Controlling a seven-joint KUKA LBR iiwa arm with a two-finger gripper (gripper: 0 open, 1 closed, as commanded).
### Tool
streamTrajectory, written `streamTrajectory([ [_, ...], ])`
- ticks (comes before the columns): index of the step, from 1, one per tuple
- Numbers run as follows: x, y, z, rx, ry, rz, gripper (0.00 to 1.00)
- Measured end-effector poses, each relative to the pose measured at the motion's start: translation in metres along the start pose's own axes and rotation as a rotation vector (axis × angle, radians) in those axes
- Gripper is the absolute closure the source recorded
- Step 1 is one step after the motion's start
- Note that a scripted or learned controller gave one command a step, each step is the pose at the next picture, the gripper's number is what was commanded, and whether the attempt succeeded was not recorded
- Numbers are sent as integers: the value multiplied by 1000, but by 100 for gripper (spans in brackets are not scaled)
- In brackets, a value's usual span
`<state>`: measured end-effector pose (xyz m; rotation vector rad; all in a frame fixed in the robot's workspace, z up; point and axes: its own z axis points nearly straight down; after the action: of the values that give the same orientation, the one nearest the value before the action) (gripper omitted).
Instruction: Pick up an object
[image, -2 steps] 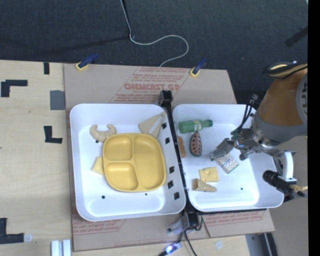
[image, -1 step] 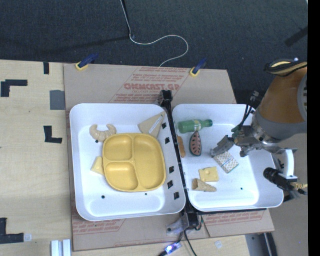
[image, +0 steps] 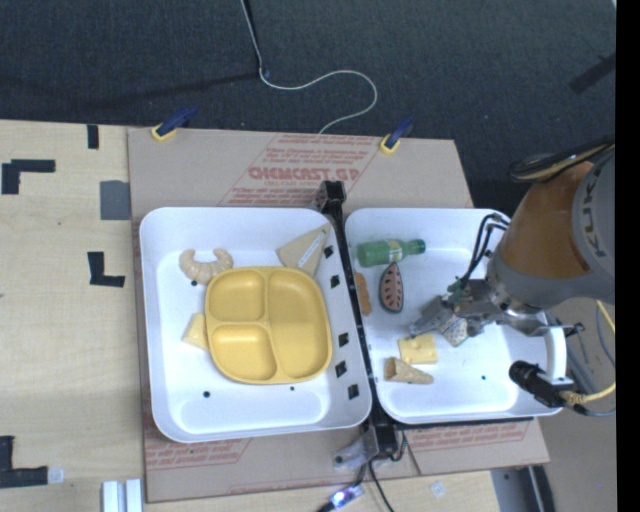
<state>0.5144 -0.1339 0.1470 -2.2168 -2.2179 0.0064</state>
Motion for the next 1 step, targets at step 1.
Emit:
streamTrajectory([
  [1, -4, 8, 50, -4, -2, -1, 0],
])
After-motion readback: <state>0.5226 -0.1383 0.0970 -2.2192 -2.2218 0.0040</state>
